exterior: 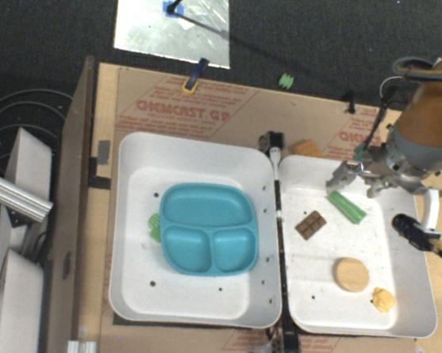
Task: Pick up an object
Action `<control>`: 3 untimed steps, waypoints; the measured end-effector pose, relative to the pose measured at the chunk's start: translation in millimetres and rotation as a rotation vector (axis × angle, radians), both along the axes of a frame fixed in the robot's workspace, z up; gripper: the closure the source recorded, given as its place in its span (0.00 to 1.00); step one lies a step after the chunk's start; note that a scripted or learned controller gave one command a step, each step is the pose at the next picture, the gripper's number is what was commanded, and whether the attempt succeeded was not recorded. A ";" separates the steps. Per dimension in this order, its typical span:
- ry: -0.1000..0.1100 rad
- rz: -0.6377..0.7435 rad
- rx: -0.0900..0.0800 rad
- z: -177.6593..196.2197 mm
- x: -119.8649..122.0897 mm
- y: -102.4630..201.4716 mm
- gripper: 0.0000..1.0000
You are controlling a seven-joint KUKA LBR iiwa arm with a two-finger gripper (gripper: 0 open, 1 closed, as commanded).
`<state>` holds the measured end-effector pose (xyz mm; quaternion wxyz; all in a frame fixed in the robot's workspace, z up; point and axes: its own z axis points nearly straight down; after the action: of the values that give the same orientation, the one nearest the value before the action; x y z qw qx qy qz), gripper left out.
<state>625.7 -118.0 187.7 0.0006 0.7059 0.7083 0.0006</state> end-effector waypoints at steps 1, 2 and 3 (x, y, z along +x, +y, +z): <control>0.006 -0.008 0.001 -108.1 -43.5 -47.1 0.00; -0.004 -0.002 -0.002 -102.0 -14.5 -67.8 0.00; -0.007 0.005 -0.001 -101.5 37.2 -38.5 0.00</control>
<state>662.9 -156.6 86.2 0.0031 0.7043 0.7099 0.0028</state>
